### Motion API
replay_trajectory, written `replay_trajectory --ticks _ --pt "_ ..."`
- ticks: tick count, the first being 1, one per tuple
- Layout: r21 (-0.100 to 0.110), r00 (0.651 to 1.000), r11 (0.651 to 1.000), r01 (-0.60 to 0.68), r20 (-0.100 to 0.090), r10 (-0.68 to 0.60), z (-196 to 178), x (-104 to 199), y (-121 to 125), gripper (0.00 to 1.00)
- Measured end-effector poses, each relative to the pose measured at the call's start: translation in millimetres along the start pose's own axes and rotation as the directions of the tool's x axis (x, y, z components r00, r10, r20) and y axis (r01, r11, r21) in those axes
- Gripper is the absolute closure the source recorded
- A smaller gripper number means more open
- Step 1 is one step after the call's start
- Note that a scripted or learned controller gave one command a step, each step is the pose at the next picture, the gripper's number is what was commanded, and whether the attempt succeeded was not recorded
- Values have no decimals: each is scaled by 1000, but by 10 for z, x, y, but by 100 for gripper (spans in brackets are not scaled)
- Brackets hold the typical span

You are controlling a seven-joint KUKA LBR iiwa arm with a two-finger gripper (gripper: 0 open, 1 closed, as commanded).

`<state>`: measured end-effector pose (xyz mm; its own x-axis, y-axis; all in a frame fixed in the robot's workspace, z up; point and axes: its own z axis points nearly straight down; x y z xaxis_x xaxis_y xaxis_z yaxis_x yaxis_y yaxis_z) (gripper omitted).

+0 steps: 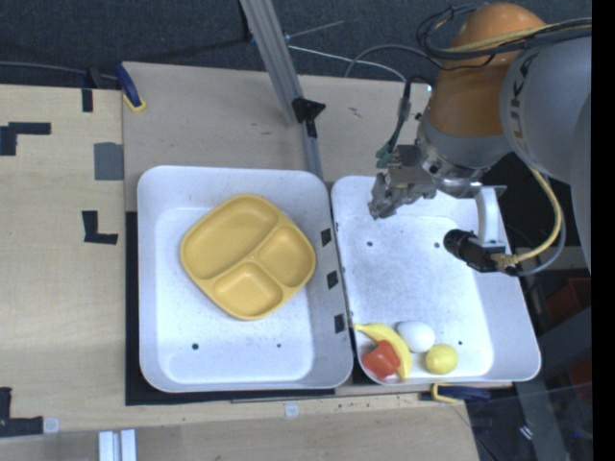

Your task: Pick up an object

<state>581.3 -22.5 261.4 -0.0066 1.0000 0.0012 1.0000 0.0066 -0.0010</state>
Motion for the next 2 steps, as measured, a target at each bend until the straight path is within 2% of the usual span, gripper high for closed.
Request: replay_trajectory --ticks 1,2 --pt "3 1000 1000 0 1 0 200 550 109 100" --pt "0 1000 1000 0 0 0 157 1051 240 100"
